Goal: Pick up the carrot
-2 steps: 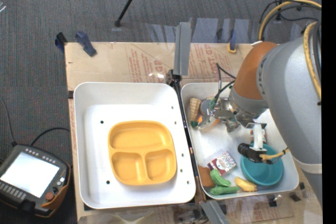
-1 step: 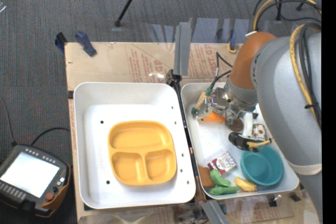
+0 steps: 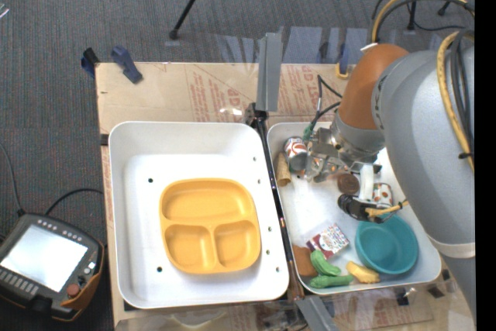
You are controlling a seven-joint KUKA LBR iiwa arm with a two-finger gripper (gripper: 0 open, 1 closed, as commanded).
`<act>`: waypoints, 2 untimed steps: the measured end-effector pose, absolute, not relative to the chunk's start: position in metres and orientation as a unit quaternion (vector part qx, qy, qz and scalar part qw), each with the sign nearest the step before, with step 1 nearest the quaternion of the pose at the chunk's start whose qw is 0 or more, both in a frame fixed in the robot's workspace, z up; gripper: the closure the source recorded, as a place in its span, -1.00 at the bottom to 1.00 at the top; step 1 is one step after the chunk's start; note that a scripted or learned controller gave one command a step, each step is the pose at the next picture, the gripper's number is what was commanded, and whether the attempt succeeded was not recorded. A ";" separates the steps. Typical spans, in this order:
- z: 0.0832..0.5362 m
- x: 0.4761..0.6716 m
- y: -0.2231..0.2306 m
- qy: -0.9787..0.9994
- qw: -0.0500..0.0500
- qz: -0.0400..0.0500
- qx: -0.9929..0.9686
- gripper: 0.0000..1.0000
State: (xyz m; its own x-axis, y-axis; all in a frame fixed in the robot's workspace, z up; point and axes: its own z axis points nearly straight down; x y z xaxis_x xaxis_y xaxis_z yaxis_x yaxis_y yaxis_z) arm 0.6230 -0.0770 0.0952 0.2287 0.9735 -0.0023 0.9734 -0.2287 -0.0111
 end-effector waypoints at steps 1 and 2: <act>0.212 0.624 -0.133 -0.631 -0.003 -0.002 -0.775 1.00; 0.094 0.579 -0.080 -0.539 0.005 0.005 -0.842 1.00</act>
